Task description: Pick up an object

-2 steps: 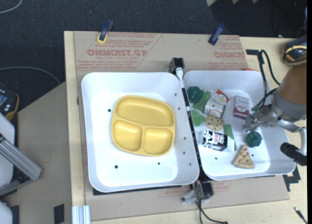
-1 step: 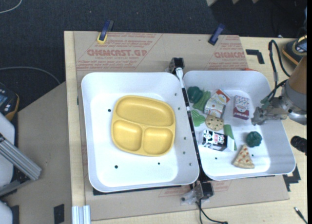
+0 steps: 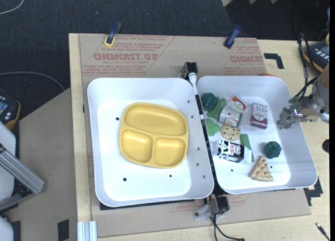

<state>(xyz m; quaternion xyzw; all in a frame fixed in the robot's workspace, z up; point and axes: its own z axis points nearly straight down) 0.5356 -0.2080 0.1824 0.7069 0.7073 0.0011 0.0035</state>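
The right bin (image 3: 298, 151) holds several small toy foods: a dark green piece (image 3: 209, 100), a milk carton (image 3: 233, 111), a red and white carton (image 3: 259, 115), a cookie (image 3: 229, 132), a black and white box (image 3: 230, 151), a green broccoli (image 3: 272, 149) and a pizza slice (image 3: 260, 170). My gripper (image 3: 289, 116) hangs over the right side of this bin, right of the red and white carton and above the broccoli. I see nothing held in it.
A yellow divided plate (image 3: 154, 133) lies in the left bin (image 3: 104, 130). Light green pieces (image 3: 212, 126) lie along the right bin's left wall. Clamps (image 3: 111, 34) hold the cardboard sheet at the back. A metal rail (image 3: 18, 172) stands at the far left.
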